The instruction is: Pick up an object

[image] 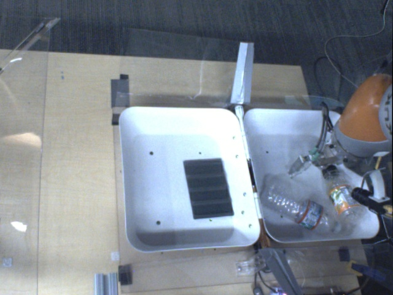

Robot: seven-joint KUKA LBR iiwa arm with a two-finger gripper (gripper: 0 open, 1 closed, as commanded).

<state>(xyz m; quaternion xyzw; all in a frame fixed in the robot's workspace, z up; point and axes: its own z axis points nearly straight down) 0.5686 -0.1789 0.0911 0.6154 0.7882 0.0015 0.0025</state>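
Clear bottle [290, 205]: lying flat near the front of the right bin [270, 134]; smooth and round, apt to roll or slip.
Gripper [309, 161]: behind the bottle, over the bin; prongs apart, nothing between them.
Dark tray [209, 188]: left bin [138, 165], untouched.

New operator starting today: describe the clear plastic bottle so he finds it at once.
Look in the right-hand white bin, along its near edge. The clear plastic bottle lies there on its side, see-through with a dark label band, unlike the smaller yellow-orange item to its right.
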